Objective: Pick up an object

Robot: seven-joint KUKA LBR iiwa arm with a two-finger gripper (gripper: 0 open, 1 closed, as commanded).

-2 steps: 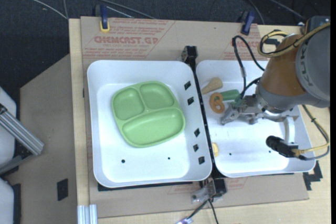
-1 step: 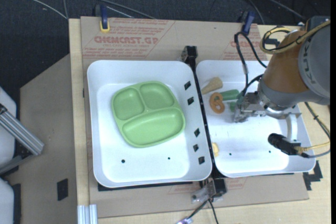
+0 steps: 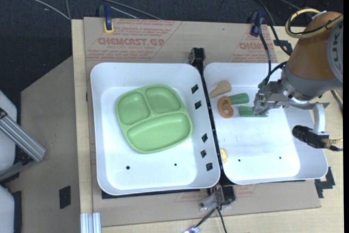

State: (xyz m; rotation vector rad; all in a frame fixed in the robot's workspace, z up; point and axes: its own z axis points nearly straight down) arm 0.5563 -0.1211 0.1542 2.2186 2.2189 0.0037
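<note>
Two shallow white bins sit side by side on the surface. Camera view, looking down at a slant: the left bin carries a green divided plate. The right bin carries a small cluster near its upper left corner: a tan wedge, an orange ring, a short green cylinder beside the ring, and a second green piece just below it. A small yellow bit lies at the bin's left wall, well apart from the cluster.

The arm reaches in from the right, and its pincer is low over the right bin, at the right end of the second green piece. Whether its tips are apart or together cannot be told from this angle, nor whether they touch the piece.

Judged step: the approach or grasp on the green piece, with nothing visibly lifted. The next move calls for the tips to straddle the piece squarely, close firmly, then rise straight without dragging the neighbouring ring and cylinder.
</note>
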